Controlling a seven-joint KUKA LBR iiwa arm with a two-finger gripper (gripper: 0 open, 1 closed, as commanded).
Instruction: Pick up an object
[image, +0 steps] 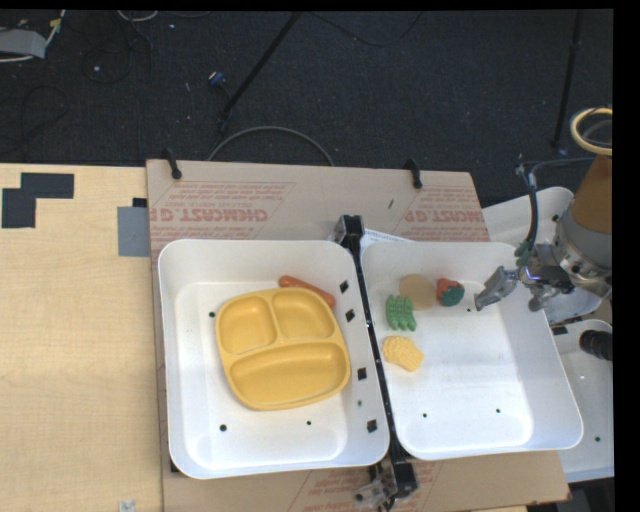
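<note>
While arm (590, 215) reaches in from right, gripper (515, 285) hangs over right bin (500, 400) near far edge, fingers spread, nothing between. Green toy (401, 313), yellow toy (403, 352), tan piece (418, 290), red-green toy (450, 292) lie at bin's left. Yellow divided plate (282, 348) sits in left bin (190, 400), orange item (305, 287) behind.

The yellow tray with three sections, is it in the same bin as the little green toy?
No, the yellow tray lies in the left bin, while the green toy sits in the right bin.

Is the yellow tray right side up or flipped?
Right side up. The tray lies flat in the left bin, its three compartments facing up with raised dividers between them.
</note>
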